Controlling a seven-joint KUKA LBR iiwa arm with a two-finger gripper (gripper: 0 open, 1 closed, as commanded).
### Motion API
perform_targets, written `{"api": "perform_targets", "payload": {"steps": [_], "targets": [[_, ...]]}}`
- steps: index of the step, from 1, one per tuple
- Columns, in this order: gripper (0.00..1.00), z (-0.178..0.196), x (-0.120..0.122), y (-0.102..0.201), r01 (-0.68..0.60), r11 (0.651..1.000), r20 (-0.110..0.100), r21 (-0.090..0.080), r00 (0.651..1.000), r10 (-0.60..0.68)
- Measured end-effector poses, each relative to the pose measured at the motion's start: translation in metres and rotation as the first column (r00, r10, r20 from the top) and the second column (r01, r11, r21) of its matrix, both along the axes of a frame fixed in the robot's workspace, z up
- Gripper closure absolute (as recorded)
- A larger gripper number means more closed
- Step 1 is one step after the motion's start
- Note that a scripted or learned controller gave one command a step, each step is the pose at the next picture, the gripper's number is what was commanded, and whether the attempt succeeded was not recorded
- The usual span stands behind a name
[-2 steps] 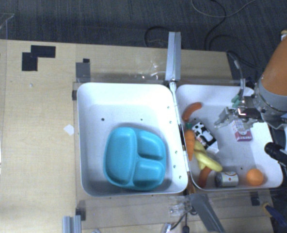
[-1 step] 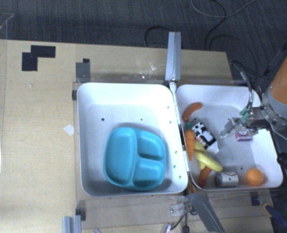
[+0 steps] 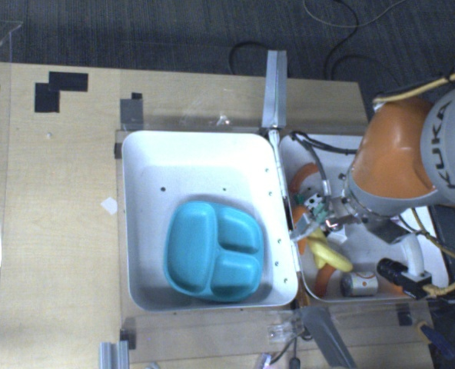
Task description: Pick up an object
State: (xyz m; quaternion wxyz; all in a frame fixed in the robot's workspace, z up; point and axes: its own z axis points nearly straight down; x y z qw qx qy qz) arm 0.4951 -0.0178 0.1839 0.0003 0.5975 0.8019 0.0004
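Observation:
My gripper (image 3: 313, 215) is low in the right bin (image 3: 320, 151), close to its left wall, under the orange wrist band. Just below it lies a yellow banana-shaped object (image 3: 329, 254). An orange object (image 3: 303, 177) sits above the gripper near the bin's left wall, partly hidden by cables. A small grey cylinder (image 3: 360, 284) lies near the bin's front edge. The arm covers the right part of this bin.
The left bin (image 3: 151, 167) holds a blue three-compartment plate (image 3: 214, 250) toward its front right. A metal divider post (image 3: 276, 91) stands at the back between the two bins. The wooden bench (image 3: 51, 229) extends to the left.

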Motion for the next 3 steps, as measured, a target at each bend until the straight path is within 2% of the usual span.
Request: {"api": "perform_targets", "payload": {"steps": [1,2,3], "targets": [[1.00,0.011,0.001,0.000,-0.001,1.000,0.004,0.000,1.000,0.001],[1.00,0.001,-0.008,0.000,-0.234,0.972,0.002,0.000,0.972,0.234],[1.00,0.100,0.016,0.067,-0.011,1.000,0.002,0.000,1.000,0.011]]}}
